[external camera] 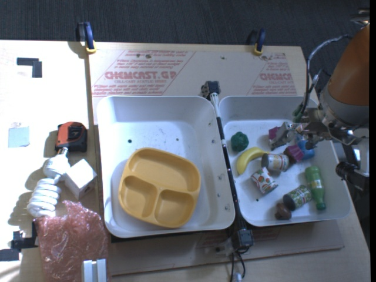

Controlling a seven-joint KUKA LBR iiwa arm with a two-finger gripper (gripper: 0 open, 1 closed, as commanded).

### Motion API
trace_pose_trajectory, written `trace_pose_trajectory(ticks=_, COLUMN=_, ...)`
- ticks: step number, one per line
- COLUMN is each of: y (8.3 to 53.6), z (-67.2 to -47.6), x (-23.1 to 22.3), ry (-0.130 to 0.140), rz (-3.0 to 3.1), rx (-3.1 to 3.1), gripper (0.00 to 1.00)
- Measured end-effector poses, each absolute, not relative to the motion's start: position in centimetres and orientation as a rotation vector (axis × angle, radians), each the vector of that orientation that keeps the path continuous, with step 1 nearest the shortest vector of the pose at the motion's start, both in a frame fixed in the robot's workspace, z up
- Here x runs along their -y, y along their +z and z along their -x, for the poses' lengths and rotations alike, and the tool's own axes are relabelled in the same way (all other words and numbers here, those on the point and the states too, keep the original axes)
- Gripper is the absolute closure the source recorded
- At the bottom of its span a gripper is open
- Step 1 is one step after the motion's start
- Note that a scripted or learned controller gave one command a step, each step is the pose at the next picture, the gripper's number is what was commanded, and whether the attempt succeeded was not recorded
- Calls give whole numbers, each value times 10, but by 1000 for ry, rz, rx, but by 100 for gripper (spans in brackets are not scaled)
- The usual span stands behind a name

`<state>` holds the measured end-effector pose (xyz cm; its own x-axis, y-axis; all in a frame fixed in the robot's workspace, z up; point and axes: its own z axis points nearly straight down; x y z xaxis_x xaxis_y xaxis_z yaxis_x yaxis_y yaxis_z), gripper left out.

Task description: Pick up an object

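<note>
Two white bins sit side by side on the desk (53, 104), and over the right bin (338, 213) the grey arm (352, 69) leans in from the right edge, orange band up high, wrist bent down toward the bin's upper right corner. Its pincer (305, 128) hangs low among the toys there, though whether it's apart or together I cannot tell. Left bin (153, 110) carries a yellow divided tray (158, 187); right one holds a banana (249, 157), green bottle (314, 185), small can (264, 181) and a green ball (239, 140).
</note>
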<state>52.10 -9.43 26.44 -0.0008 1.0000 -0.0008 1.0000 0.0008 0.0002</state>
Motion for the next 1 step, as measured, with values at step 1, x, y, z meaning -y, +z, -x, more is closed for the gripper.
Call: trace_pose_trajectory(ticks=1, y=125, z=-583, x=145, ry=-1, rz=-2223, rx=-2220, gripper=0)
